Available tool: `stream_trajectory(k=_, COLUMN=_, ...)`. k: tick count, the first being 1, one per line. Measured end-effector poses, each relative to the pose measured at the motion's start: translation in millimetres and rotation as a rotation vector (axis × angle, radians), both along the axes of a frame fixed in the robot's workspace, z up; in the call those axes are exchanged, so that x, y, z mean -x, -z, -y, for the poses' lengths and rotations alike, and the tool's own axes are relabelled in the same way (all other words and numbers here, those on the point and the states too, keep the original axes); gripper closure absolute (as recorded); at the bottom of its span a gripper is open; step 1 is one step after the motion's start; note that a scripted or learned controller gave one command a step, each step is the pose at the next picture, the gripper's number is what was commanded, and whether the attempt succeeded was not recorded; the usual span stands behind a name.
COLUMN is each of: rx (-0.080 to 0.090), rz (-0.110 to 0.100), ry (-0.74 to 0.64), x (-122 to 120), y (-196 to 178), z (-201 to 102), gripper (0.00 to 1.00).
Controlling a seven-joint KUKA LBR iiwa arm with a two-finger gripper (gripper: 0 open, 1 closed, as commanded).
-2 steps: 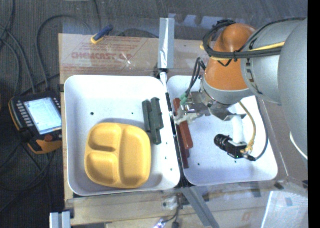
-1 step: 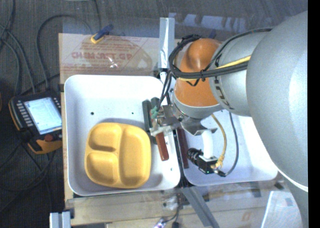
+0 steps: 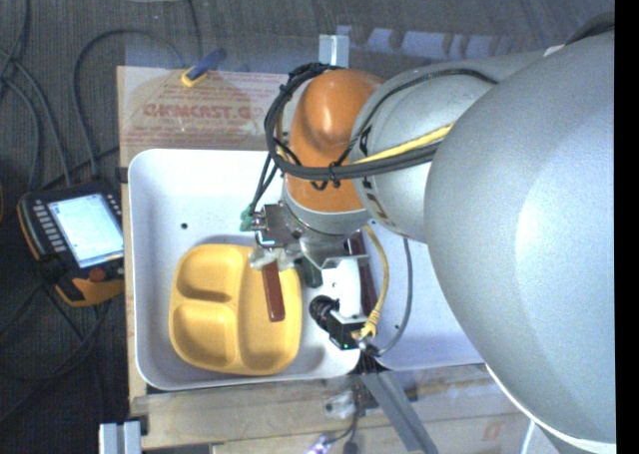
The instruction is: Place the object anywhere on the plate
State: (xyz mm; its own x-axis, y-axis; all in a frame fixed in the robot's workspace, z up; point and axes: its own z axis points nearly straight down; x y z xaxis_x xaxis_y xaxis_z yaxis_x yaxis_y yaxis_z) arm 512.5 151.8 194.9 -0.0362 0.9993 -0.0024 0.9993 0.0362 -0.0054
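Look at your arm [image 3: 519, 223]: its big links are smooth, rounded pale grey shells. Just above the gripper [image 3: 272, 260] sits a glossy orange band [image 3: 324, 133]. Black cables [image 3: 275, 143] loop around that band, and a yellow cable [image 3: 409, 148] runs along the grey shell behind it toward the wrist.

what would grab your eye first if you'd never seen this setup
The big grey arm fills the right half of the view, its orange band bright at top centre. Below it, a yellow plate with compartments sits in the left white bin, and a brown stick-like object hangs over the plate's right part, just under the gripper. A lit tablet lies on the floor at far left.
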Motion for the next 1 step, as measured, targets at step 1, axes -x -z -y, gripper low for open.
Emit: stream_trajectory(k=1, rx=0.000, rz=0.001, ry=0.000, x=-0.2, y=-0.2, z=0.0, gripper=0.00)
